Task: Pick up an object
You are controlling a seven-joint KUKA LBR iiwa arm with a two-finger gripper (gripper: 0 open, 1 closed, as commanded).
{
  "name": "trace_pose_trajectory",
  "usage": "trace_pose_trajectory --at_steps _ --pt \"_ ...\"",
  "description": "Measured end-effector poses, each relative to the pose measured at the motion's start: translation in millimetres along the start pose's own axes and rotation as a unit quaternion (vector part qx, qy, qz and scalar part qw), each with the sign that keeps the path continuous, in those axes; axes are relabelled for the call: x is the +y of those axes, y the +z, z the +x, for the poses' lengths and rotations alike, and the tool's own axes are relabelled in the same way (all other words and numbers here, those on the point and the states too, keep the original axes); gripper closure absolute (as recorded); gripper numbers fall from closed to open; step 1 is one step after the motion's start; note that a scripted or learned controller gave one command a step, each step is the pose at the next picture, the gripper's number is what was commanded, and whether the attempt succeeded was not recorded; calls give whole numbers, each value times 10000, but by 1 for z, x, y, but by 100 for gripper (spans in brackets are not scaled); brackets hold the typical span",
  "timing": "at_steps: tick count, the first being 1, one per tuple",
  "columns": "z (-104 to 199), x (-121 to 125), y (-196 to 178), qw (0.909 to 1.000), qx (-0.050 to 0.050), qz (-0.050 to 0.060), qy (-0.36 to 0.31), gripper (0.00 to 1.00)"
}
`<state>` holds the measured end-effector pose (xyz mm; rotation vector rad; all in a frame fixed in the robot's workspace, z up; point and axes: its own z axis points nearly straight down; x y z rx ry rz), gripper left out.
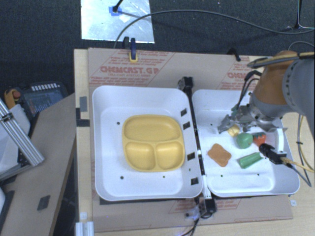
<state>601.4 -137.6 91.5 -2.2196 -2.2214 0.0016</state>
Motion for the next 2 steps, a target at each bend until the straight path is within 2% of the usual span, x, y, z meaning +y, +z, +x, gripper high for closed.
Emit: trace_pose_trajectory --at_steps 1,2 --pt "-1 2 -14 10000 -8 -31 1 100" --pt "-4 2 -58 10000 -8 -39 4 100"
